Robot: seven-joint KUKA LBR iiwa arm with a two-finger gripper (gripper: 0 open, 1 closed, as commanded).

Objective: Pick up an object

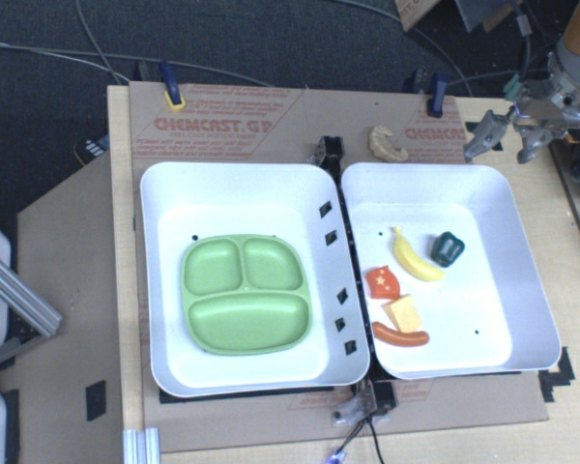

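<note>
Banana (415, 257), yellow and curved, lies in the right bin (522, 259), and everything else gathers round it: a dark teal bell pepper (449, 248) just beside its upper end, on the side toward the arm, a red strawberry-like piece (384, 282) just below its lower end, an orange cheese wedge (404, 313) below that, and a red sausage (400, 335) lowest of all, touching or nearly touching the cheese. None of them is lifted; all rest on the bin floor. Well up and away from the banana, past the bin's far right corner, the gripper (508, 137) hangs over the cardboard bench (222, 124) with its two grey fingers spread wide apart, nothing between them. Across the divider from the banana, the left bin (164, 259) carries a green sectioned plate (246, 292), lying flat. A tan object (387, 143) sits on the cardboard beyond the bins.
</note>
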